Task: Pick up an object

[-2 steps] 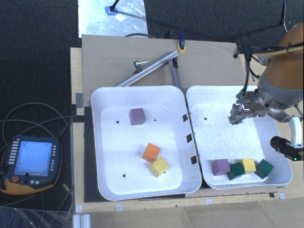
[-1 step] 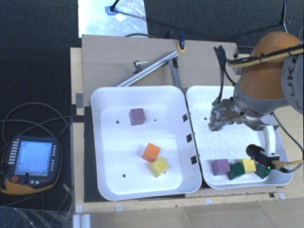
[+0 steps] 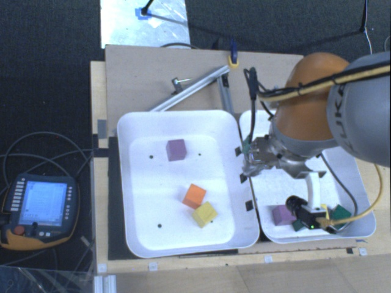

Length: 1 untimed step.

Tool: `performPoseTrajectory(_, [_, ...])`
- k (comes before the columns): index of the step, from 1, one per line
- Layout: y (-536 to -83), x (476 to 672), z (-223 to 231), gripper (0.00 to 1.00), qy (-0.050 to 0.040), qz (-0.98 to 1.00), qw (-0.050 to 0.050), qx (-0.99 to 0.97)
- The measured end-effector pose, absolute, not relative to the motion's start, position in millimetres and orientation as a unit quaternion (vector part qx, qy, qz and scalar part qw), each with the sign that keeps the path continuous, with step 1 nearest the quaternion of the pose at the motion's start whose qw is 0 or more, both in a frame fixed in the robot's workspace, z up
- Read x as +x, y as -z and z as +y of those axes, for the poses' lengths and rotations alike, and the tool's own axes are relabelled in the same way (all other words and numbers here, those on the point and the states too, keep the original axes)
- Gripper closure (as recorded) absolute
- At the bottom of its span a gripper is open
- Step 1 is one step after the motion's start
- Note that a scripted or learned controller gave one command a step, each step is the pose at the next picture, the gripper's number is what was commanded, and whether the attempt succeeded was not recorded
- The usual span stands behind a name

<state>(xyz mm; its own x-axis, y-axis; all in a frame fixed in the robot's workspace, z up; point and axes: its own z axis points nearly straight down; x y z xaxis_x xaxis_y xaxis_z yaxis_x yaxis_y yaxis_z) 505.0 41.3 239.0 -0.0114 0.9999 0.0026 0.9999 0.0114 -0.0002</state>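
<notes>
Three cubes (image 3: 194,195), bin (image 3: 146,227), perhaps cardboard bench (image 3: 183,72)

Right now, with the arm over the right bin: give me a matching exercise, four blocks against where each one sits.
Things:
1. purple cube
2. orange cube
3. yellow cube
4. green block

Places:
A. right bin, front right corner
B. left bin, the cube nearest its front wall
C. left bin, far half, on its own
D. left bin, between two other cubes

Pairs: 1-C, 2-D, 3-B, 4-A.
</notes>
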Motion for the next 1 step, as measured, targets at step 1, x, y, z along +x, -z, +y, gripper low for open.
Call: performPoseTrajectory(1, [-243.2, 498.5, 90.4, 1.00, 0.0013, -0.711, 0.000, -0.703])
